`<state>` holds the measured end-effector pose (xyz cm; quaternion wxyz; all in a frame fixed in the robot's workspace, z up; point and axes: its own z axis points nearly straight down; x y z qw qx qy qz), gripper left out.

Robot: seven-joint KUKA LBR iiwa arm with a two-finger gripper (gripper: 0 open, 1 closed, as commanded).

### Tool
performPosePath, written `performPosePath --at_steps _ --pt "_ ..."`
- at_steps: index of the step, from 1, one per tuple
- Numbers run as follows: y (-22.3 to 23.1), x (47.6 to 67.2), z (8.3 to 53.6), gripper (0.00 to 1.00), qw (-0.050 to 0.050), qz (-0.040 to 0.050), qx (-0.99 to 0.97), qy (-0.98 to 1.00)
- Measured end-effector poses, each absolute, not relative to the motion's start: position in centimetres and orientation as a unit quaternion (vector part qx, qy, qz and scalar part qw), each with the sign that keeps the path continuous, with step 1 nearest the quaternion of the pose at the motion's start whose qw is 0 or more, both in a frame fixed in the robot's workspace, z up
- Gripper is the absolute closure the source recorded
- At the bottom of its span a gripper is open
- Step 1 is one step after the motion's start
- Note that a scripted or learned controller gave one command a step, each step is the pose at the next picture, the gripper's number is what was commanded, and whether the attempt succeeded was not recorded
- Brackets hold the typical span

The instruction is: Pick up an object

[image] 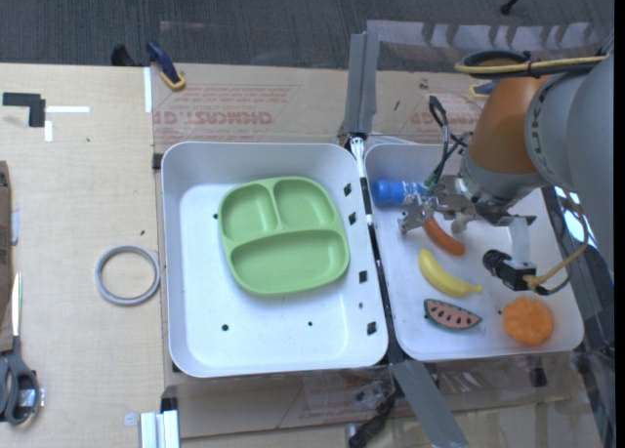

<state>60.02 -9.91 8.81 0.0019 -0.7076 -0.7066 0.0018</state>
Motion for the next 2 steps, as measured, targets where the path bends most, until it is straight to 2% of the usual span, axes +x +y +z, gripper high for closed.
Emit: performPosePath --at_steps 1,2 --pt "-10.2 60.1 9.4 1.00 0.003 0.0031 -0.710 -0.705" --pt "-6.0 61.3 23.6 1.00 0.001 0.0023 -0.707 -0.708"
